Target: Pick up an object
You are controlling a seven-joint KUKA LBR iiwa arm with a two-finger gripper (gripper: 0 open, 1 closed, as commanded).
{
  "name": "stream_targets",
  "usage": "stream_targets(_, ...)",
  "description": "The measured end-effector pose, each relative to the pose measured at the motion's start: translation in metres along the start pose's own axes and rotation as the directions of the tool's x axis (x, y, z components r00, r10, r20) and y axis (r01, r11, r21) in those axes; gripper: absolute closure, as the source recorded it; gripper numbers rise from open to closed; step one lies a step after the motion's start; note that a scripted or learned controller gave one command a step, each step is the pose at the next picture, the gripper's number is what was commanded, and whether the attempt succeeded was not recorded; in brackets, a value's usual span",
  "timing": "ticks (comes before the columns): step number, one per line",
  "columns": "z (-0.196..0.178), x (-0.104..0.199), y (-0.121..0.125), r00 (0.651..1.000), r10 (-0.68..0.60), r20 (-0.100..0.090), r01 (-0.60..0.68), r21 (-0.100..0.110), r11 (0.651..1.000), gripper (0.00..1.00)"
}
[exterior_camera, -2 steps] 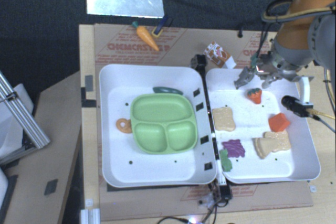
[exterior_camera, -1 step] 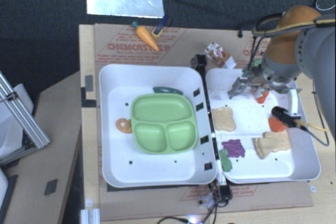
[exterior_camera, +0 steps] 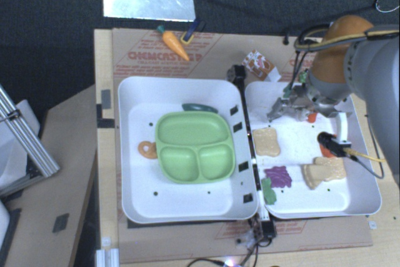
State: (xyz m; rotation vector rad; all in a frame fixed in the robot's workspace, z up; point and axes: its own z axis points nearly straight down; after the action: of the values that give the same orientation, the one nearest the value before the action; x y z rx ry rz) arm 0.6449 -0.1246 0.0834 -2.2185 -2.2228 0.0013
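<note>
Surface: brown table [exterior_camera: 106,153] carrying two white bins; right bin [exterior_camera: 362,197] holds the food pieces.
Hand [exterior_camera: 278,110]: low over the right bin's far-left part; whether parted or closed, I cannot tell.
Nearest thing: bread slice [exterior_camera: 267,142], just nearer the camera than the hand.
Look: tan, flat, long axis running away from the camera.

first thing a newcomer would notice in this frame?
Probably the green divided plate filling the middle of the left bin. Next, the grey arm with its orange band leaning in from the right over the right bin, above toast-like pieces and a purple item. A toy carrot lies outside, behind the bins.
</note>
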Motion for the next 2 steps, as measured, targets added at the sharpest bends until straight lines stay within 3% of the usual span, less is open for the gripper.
stream_targets(1, -0.013, 0.0, 0.002, 1.0, 0.0, 0.001, 0.0, -0.006, 1.0, 1.0)
stream_targets(2, -0.07, 0.006, 0.013, 1.0, -0.003, 0.001, 0.003, -0.01, 1.0, 1.0)
